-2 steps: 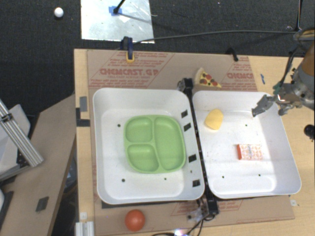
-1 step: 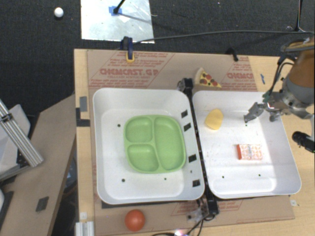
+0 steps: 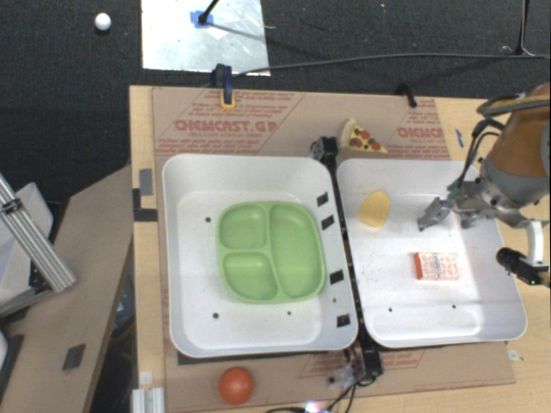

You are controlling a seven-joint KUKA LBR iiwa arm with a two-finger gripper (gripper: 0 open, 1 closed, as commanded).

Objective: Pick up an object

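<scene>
Bright, even light falls from above; the two white bins (image 3: 258, 175) glare near to washed out, and a silver sheet (image 3: 202, 24) past the bench's far edge shines pale. Shadows are soft and short. The gripper (image 3: 443, 212) looks slightly blurred; focus is moderate and grainy throughout

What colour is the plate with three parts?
Light green plate, in the left bin; camera view.

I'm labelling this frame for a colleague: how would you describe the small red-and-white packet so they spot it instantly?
Find the right white bin. The red-and-white packet lies flat near its middle, below the gripper. Unlike the yellow lump nearby, it is rectangular and printed.
</scene>
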